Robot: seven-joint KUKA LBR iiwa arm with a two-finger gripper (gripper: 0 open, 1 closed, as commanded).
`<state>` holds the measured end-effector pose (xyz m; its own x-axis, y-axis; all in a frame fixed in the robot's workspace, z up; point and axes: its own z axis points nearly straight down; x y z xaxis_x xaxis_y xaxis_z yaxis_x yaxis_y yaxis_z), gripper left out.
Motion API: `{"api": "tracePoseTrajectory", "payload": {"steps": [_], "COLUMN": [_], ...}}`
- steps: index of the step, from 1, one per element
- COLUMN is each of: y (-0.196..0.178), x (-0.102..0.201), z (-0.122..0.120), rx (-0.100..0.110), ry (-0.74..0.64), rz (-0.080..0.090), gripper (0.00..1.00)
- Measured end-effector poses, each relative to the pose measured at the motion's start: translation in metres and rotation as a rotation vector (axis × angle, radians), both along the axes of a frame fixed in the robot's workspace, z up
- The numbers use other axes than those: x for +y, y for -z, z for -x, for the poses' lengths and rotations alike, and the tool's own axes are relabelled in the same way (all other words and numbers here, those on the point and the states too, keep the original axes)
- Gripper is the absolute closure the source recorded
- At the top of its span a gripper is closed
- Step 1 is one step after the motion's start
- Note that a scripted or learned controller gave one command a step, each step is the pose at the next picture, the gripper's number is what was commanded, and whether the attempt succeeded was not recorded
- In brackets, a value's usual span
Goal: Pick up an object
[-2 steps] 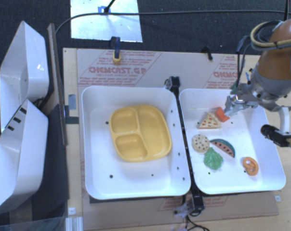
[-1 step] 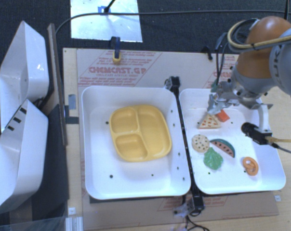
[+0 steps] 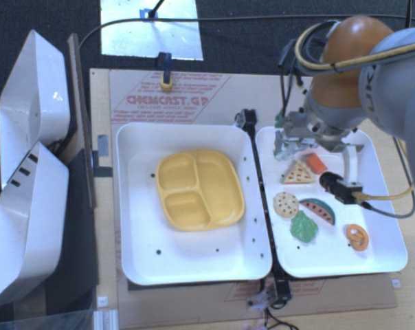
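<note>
The tool [image 3: 290, 145] hovers low at the right bin's [image 3: 393, 249] far left corner, just beyond the waffle wedge [image 3: 297, 174]; its opening I cannot tell. Nothing looks lifted, so the pick remains undone.

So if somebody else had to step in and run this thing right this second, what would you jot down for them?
Gripper: low over the far end of the right bin, beside the waffle wedge; I cannot tell whether it is open or shut, and nothing shows in it.
Right bin also holds an orange piece, cookie, watermelon slice, green leaf and pretzel.
Left bin holds the yellow divided tray.
Done: nothing lifted yet.
Left: grip one item and raise it.
</note>
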<state>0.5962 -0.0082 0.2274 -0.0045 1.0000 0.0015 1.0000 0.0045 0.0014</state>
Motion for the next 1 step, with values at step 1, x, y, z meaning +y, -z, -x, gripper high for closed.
{"api": "tracePoseTrajectory", "payload": {"steps": [1], "y": [0.0108], "x": [0.0544], "z": [-0.0037], "rx": [0.002], "ry": [0.000], "rz": [0.000], "gripper": [1.00]}}
